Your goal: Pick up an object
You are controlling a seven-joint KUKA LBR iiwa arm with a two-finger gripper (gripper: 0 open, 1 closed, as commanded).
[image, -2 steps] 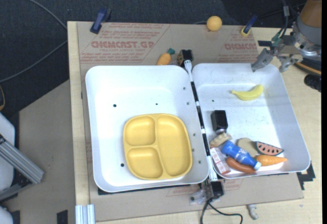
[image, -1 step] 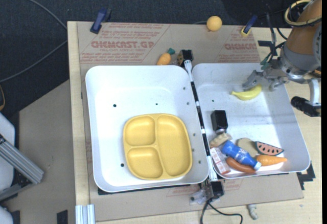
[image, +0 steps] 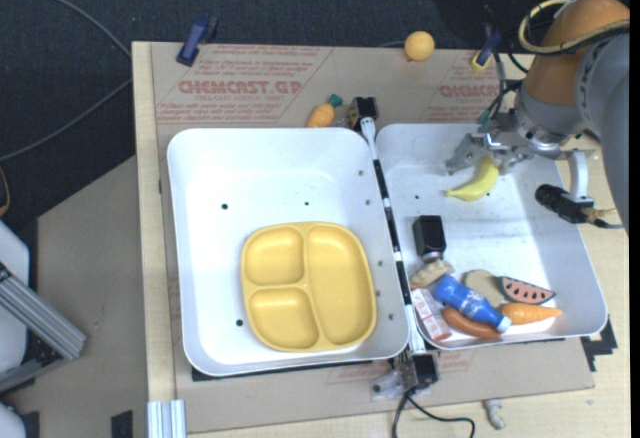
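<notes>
A yellow banana [image: 473,186] lies in the upper part of the right bin [image: 560,256]. My gripper [image: 484,162] is right over its upper right end, with the fingers spread on either side of that end. The left fingertip [image: 457,160] stands a little apart from the banana, so the gripper is open. In the right bin's lower part lie a black block [image: 430,234], a blue bottle [image: 466,298], a watermelon slice [image: 526,290], a carrot [image: 530,314] and a red sausage [image: 470,325].
The left bin [image: 200,226] holds a yellow divided plate [image: 306,284]. A small orange toy [image: 322,114] and an orange ball [image: 419,46] sit on the board behind the bins. The arm's black cable piece [image: 562,202] hangs over the right bin's right side.
</notes>
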